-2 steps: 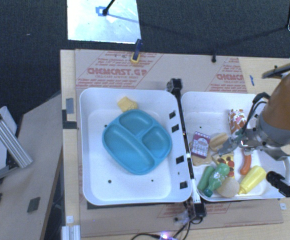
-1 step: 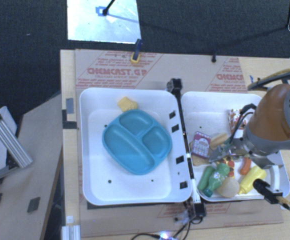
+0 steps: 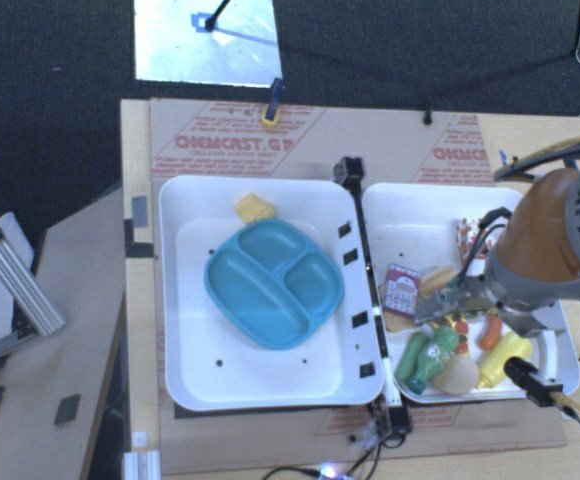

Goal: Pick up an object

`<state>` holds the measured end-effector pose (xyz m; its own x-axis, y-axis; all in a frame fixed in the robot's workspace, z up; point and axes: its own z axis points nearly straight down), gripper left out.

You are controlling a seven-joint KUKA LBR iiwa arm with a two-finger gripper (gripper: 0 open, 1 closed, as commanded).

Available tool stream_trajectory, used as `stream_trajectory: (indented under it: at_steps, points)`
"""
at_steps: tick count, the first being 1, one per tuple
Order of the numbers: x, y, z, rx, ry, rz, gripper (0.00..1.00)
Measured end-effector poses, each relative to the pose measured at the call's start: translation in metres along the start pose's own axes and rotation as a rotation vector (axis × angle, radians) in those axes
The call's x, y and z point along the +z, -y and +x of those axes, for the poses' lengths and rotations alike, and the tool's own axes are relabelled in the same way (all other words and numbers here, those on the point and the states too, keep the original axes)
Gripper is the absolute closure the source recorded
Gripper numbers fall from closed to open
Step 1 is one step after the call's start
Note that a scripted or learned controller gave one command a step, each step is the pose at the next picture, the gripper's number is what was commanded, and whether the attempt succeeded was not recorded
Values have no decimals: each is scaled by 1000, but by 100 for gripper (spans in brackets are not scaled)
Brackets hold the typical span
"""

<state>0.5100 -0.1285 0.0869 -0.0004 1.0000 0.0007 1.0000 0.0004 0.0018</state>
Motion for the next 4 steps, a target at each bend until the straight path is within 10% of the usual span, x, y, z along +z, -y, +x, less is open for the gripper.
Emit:
stream_trajectory:
  at_steps: [1, 4]
  points:
    - [-10, -1, -1, 1, 3, -5, 100]
    - [-138, 5, 10, -4, 1, -1, 100]
